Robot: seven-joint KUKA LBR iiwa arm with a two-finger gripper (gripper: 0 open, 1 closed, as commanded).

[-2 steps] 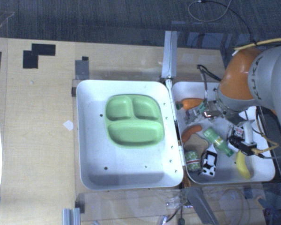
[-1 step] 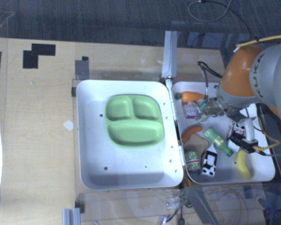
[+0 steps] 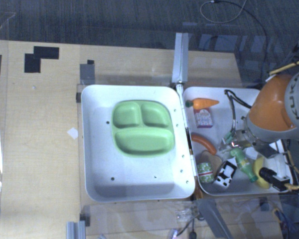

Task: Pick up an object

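Pale wooden desk (image 3: 35,148) carries two white bins. At nine o'clock, the left bin (image 3: 97,173) holds a green divided plate (image 3: 142,128). At three o'clock, the right bin (image 3: 212,94) holds a toy carrot (image 3: 206,103), sausage (image 3: 204,142) and cow-patterned block (image 3: 225,174), clustered for picking. The pincer (image 3: 235,142) hangs over them; whether spread or pressed together, I cannot tell.

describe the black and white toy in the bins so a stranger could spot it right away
Start at the right bin, the one crowded with small items. Go to its near edge, where the black and white toy lies between a small green-labelled can and a green bottle. Nothing else there has its cow-like black patches on white.
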